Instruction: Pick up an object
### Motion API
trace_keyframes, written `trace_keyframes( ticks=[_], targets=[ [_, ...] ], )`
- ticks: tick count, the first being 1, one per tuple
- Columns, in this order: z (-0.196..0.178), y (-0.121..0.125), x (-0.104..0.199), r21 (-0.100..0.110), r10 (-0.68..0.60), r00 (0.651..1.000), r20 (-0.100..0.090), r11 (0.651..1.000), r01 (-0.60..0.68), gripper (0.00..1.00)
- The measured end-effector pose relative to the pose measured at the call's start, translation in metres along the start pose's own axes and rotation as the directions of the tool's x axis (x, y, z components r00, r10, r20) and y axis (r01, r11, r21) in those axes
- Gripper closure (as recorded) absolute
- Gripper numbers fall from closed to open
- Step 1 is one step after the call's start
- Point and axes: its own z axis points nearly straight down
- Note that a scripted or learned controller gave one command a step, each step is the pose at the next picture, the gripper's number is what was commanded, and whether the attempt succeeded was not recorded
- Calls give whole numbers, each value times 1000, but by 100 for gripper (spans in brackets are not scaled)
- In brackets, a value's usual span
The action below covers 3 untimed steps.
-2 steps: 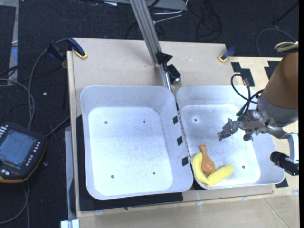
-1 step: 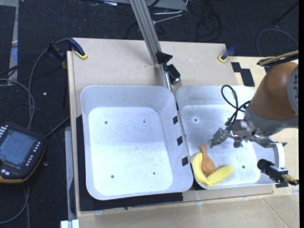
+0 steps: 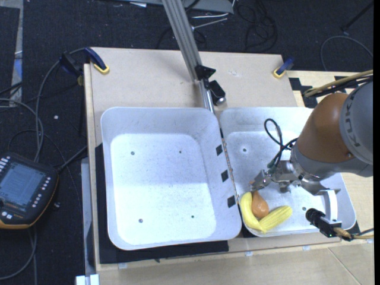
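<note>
**Arm low over the fruit corner**

Two white bins sat side by side on a tan bench (image 3: 148,82). The left bin (image 3: 160,177) came first. In the right bin (image 3: 249,135), a yellow banana (image 3: 248,214), an orange fruit (image 3: 259,205) and a yellow corn cob (image 3: 275,217) lay bunched at the front. Just above them was the gripper (image 3: 265,180); I could not tell how its tips stood.
</note>
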Motion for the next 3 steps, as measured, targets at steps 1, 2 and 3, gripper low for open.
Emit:
trace_keyframes(
  ticks=[1,2,3],
  targets=[
    [-12,1,0,-4,1,1000,0,1000,-1,100],
    [-58,3,9,-8,-1,1000,1,1000,1,100],
    [-107,8,18,-9,-1,1000,1,1000,1,100]
  ],
)
